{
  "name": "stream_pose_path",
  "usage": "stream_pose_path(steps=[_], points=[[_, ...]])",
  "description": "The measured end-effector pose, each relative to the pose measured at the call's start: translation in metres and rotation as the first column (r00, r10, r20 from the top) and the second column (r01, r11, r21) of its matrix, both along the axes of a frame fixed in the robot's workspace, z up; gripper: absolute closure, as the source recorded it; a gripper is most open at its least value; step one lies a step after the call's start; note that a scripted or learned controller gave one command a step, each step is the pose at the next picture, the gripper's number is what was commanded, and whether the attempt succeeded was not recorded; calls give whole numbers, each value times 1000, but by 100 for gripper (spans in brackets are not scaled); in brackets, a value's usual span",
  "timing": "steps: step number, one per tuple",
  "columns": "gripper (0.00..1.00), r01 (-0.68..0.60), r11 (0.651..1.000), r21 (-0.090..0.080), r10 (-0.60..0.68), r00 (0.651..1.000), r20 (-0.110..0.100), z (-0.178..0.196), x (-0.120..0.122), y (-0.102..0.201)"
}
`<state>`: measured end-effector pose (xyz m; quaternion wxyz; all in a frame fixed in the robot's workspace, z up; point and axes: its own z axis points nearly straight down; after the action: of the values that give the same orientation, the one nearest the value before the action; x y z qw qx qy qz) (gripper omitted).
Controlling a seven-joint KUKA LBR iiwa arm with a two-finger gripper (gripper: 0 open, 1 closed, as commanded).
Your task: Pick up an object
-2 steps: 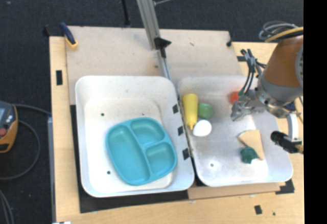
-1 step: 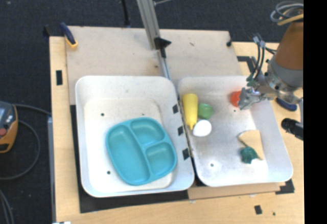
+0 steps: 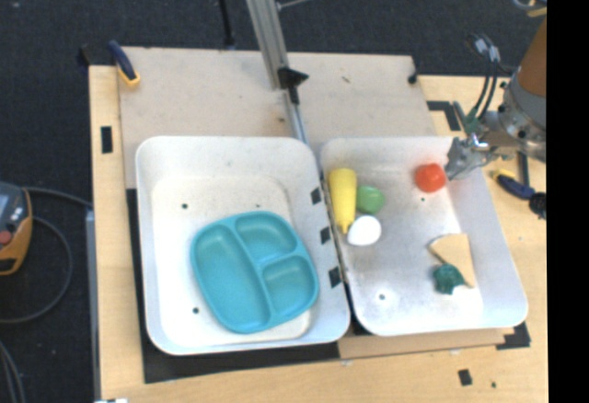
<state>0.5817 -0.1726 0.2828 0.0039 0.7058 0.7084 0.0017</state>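
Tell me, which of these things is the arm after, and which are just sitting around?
Could be picked: red ball, yellow banana, green ball, white egg, tan wedge, teal toy; gripper nearest the red ball.
Lying about: blue plate, metal post.

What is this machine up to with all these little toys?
A robot arm reaches in from the right. Its gripper sits just beside an orange ball in the right bin, holding nothing yet. A yellow piece, green ball and white egg lie nearby. The left bin holds a blue tray.
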Motion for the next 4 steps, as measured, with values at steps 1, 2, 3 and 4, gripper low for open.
stream_pose_path(steps=[1, 2, 3, 4], points=[[100, -3, 1000, 4, 4, 1000, -5, 3, -2, 49], [100, -3, 1000, 4, 3, 1000, -7, -16, 0, 100], [100, -3, 1000, 4, 3, 1000, -8, -33, -7, 149], [100, -3, 1000, 4, 3, 1000, -7, -35, -17, 195]])
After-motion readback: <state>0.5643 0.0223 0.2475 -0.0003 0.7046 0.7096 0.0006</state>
